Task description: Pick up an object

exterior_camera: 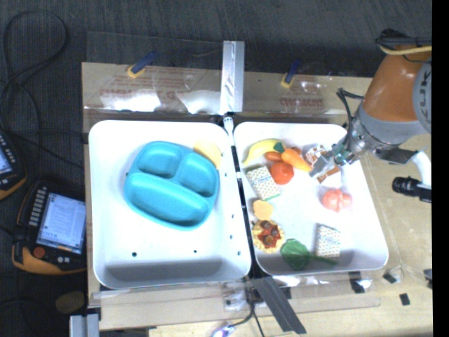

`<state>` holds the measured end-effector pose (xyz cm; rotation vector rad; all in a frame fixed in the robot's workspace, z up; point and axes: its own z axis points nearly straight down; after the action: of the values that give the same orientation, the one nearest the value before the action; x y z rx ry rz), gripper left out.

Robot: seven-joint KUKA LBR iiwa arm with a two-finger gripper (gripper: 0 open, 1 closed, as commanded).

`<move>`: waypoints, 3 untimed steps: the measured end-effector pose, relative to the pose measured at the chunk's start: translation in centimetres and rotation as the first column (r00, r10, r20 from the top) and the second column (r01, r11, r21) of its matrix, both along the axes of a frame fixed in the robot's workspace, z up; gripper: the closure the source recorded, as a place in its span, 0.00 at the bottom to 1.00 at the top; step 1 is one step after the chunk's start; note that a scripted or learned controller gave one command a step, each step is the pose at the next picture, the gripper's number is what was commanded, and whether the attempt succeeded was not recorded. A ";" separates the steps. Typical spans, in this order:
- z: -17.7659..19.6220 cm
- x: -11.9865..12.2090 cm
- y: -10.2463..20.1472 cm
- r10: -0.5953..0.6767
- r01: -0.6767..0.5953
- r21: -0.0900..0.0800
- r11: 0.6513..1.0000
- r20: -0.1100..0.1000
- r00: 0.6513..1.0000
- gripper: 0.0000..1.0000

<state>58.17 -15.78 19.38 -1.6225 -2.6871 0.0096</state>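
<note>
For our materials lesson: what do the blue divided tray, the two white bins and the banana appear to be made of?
Blue divided tray: probably moulded plastic, going by its uniform colour, rounded compartments and soft sheen.
White bins: likely plastic too, smooth, with rounded corners and a slight gloss.
Banana: probably a toy of plastic or rubber, evenly yellow and smooth; too small to be sure.

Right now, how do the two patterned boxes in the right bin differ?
The upper patterned box sits near the bin divider, crowded by the banana and tomato. The lower patterned box sits near the front wall, with the green vegetable beside it. Both are small, white with a dotted print, lying tilted.
</note>
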 end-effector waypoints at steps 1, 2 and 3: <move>-2.6 -1.0 -0.4 -0.459 0.459 -0.002 0.889 0.001 0.889 1.00; -2.6 -1.0 -0.4 -0.459 0.459 -0.003 0.888 0.001 0.888 0.00; -9.8 -2.5 -5.2 -0.396 0.396 0.007 0.918 0.002 0.918 0.00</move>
<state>55.72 -20.95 9.60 -2.1310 -2.3025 -0.0026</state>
